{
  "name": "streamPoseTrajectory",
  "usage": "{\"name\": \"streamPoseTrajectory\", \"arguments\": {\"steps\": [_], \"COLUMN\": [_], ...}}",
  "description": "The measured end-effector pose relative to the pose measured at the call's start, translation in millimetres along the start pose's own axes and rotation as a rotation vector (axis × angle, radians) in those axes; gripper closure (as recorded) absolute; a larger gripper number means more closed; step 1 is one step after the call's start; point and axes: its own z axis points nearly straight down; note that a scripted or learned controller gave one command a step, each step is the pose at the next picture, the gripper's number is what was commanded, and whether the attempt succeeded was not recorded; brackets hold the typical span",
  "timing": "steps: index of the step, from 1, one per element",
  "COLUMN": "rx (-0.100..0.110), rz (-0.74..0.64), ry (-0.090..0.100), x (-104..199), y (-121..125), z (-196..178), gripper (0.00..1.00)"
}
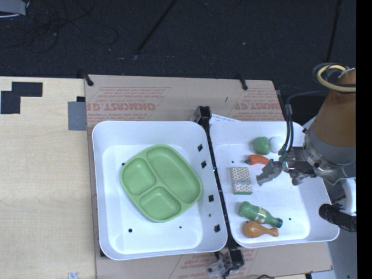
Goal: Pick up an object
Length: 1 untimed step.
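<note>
The claw hangs over the right bin, its two dark fingers spread apart with nothing between them. It sits just right of the small patterned block and just below the orange carrot-shaped toy.

Candidate objects all lie in the right bin. A green ball rests at the far side, touching or nearly touching a small white item too small to identify. The green bottle lies on its side toward the near edge, with an orange drumstick-shaped toy just beside it.

The patterned block is probably the simplest target: it appears light, flat-sided and stiff, so a grip across its two long sides should hold. The bottle and ball look smooth and rounded and may roll or slip out of a pinch.

The left bin holds a green divided plate. Both bins rest on cardboard over a pale wooden bench. The floor beyond is dark, with cables.
</note>
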Motion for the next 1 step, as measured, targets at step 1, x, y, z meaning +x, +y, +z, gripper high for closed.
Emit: {"name": "streamPoseTrajectory", "arguments": {"steps": [1], "rx": [-0.013], "rz": [-0.002], "ry": [-0.002], "x": [-0.3], "y": [1.9], "z": [-6.2], "gripper": [0.0]}}
